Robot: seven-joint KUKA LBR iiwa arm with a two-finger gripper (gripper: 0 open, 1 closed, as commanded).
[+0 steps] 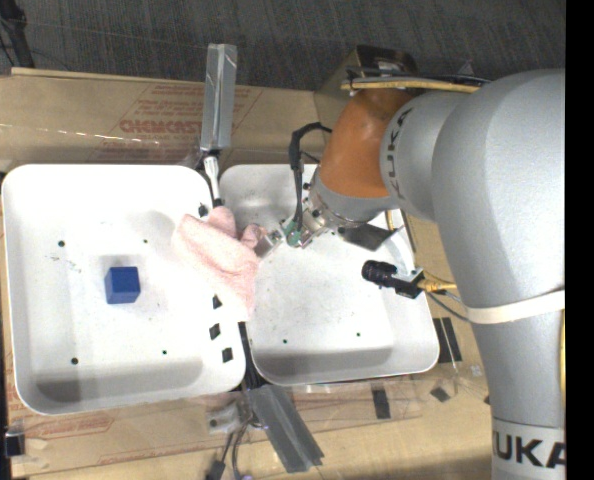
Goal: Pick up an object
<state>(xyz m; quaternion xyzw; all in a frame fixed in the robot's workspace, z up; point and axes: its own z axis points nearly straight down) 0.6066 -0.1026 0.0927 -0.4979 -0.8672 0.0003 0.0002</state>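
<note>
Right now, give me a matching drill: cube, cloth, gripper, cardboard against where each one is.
Things:
1. cube
2. cloth
3. gripper
4. cardboard

Places:
A. over the right bin, in its upper-left part
B. flat under the bins
C. on the floor of the left bin
D. draped across the rims where the bins meet

Pairs: 1-C, 2-D, 3-A, 4-B
</note>
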